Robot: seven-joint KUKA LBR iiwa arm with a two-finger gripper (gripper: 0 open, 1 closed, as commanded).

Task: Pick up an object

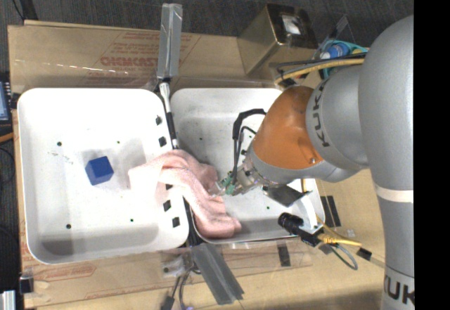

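Here, a pink cloth [188,189] lies draped over the divider between the two white bins, one end in the left bin [42,161], the bulk in the right bin [204,112]. The gripper [230,185] sits at the cloth's three o'clock edge, its grip impossible to tell. A blue cube [99,169] rests in the left bin, at nine o'clock from the cloth.

Two bins sit side by side on the tabletop [63,48]. In the left bin [42,231], a cube [99,169] lies left of centre, well apart from the walls. A cloth [190,189] drapes over the divide between the bins, one end in the left bin, the rest in the right bin [204,112] near its front wall. The arm [330,133] reaches over the right bin from the right, and the hand [230,185] sits just beside the cloth's right edge.
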